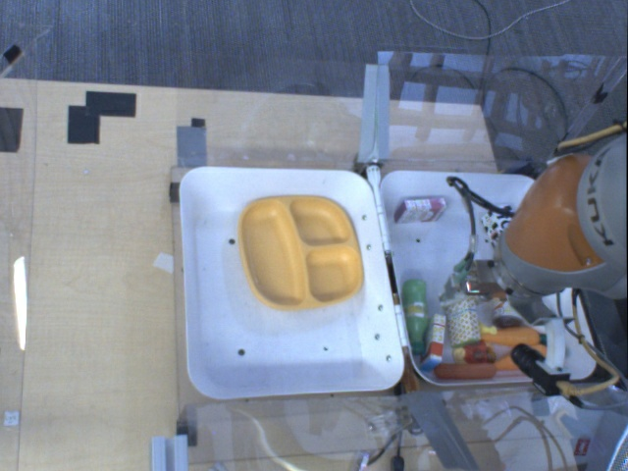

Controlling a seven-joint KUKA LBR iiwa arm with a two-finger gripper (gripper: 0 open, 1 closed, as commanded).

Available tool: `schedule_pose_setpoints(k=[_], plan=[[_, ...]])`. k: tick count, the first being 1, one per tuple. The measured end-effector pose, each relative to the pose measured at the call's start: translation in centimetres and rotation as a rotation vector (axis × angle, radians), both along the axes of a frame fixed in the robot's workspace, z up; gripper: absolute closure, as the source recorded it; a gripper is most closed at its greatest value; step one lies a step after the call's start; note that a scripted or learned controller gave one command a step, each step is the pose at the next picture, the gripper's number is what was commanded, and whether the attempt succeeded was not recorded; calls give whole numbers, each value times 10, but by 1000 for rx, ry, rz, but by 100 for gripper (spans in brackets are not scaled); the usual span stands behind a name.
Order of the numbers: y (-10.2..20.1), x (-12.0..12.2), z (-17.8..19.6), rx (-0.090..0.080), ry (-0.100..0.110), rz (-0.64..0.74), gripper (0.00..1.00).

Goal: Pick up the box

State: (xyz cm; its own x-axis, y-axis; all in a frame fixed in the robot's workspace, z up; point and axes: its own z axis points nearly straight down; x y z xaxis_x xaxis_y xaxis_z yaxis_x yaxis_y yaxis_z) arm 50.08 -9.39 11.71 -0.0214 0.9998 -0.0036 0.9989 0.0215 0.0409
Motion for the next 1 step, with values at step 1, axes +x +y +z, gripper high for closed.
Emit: schedule_pose_setpoints(k=[1], plan=[[0, -1, -2, 0, 3, 0, 0]])
